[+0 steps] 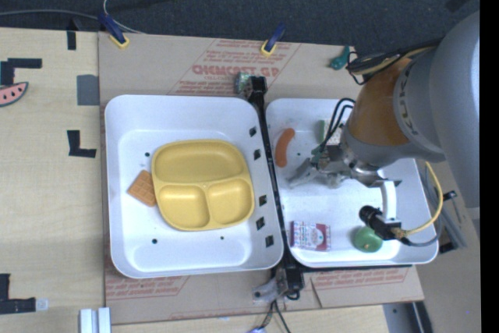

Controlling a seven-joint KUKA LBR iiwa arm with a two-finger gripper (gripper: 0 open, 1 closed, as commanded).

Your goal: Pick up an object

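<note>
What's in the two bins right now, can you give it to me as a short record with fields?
left bin: yellow divided plate, with a tan cracker-like piece tucked at its left edge
right bin: orange sausage-shaped toy, small red and white packet, green round toy
arm: reaches in from the right, over the right bin
end effector: low over the right bin's upper middle, near the sausage toy; nothing seen held
</note>
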